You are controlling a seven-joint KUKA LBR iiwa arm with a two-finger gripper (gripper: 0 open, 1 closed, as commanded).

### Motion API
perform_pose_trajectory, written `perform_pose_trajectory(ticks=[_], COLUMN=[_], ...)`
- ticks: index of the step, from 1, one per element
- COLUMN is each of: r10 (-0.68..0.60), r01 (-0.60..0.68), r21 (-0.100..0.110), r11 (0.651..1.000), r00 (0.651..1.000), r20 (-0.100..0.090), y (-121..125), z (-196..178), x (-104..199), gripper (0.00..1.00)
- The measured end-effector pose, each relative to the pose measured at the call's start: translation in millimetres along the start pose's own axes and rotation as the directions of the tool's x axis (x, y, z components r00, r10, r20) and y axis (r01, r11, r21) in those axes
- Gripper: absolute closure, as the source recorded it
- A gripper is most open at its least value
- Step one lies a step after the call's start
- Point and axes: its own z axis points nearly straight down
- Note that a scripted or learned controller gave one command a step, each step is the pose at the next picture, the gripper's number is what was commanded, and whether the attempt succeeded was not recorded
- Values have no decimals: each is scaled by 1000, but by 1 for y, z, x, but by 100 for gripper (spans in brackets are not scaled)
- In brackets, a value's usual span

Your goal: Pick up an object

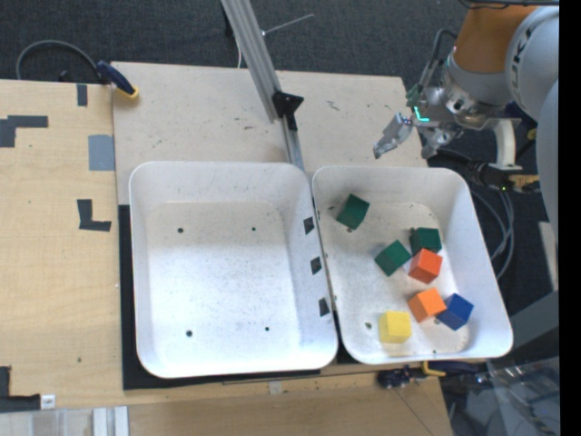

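In the right bin: three green cubes, two orange cubes, one blue cube, one yellow cube. The gripper hangs beyond the bin's far rim; whether spread or pressed together, I cannot tell.

Arm: grey casing, broad orange band above wrist. Wrist block metallic, small green light on it. Gripper light grey. Black cables run along the arm's side.

Single fixed camera, above bench, slanted downward, both bins framed
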Motion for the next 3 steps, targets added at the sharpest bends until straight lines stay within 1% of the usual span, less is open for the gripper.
perform_pose_trajectory(ticks=[2,3], r10=[0,1], r01=[0,-1], r21=[4,4], r11=[1000,1000], r00=[1000,1000], r20=[-1,-2], y=[-5,-10], z=[89,151], x=[9,15], gripper=[0,0])
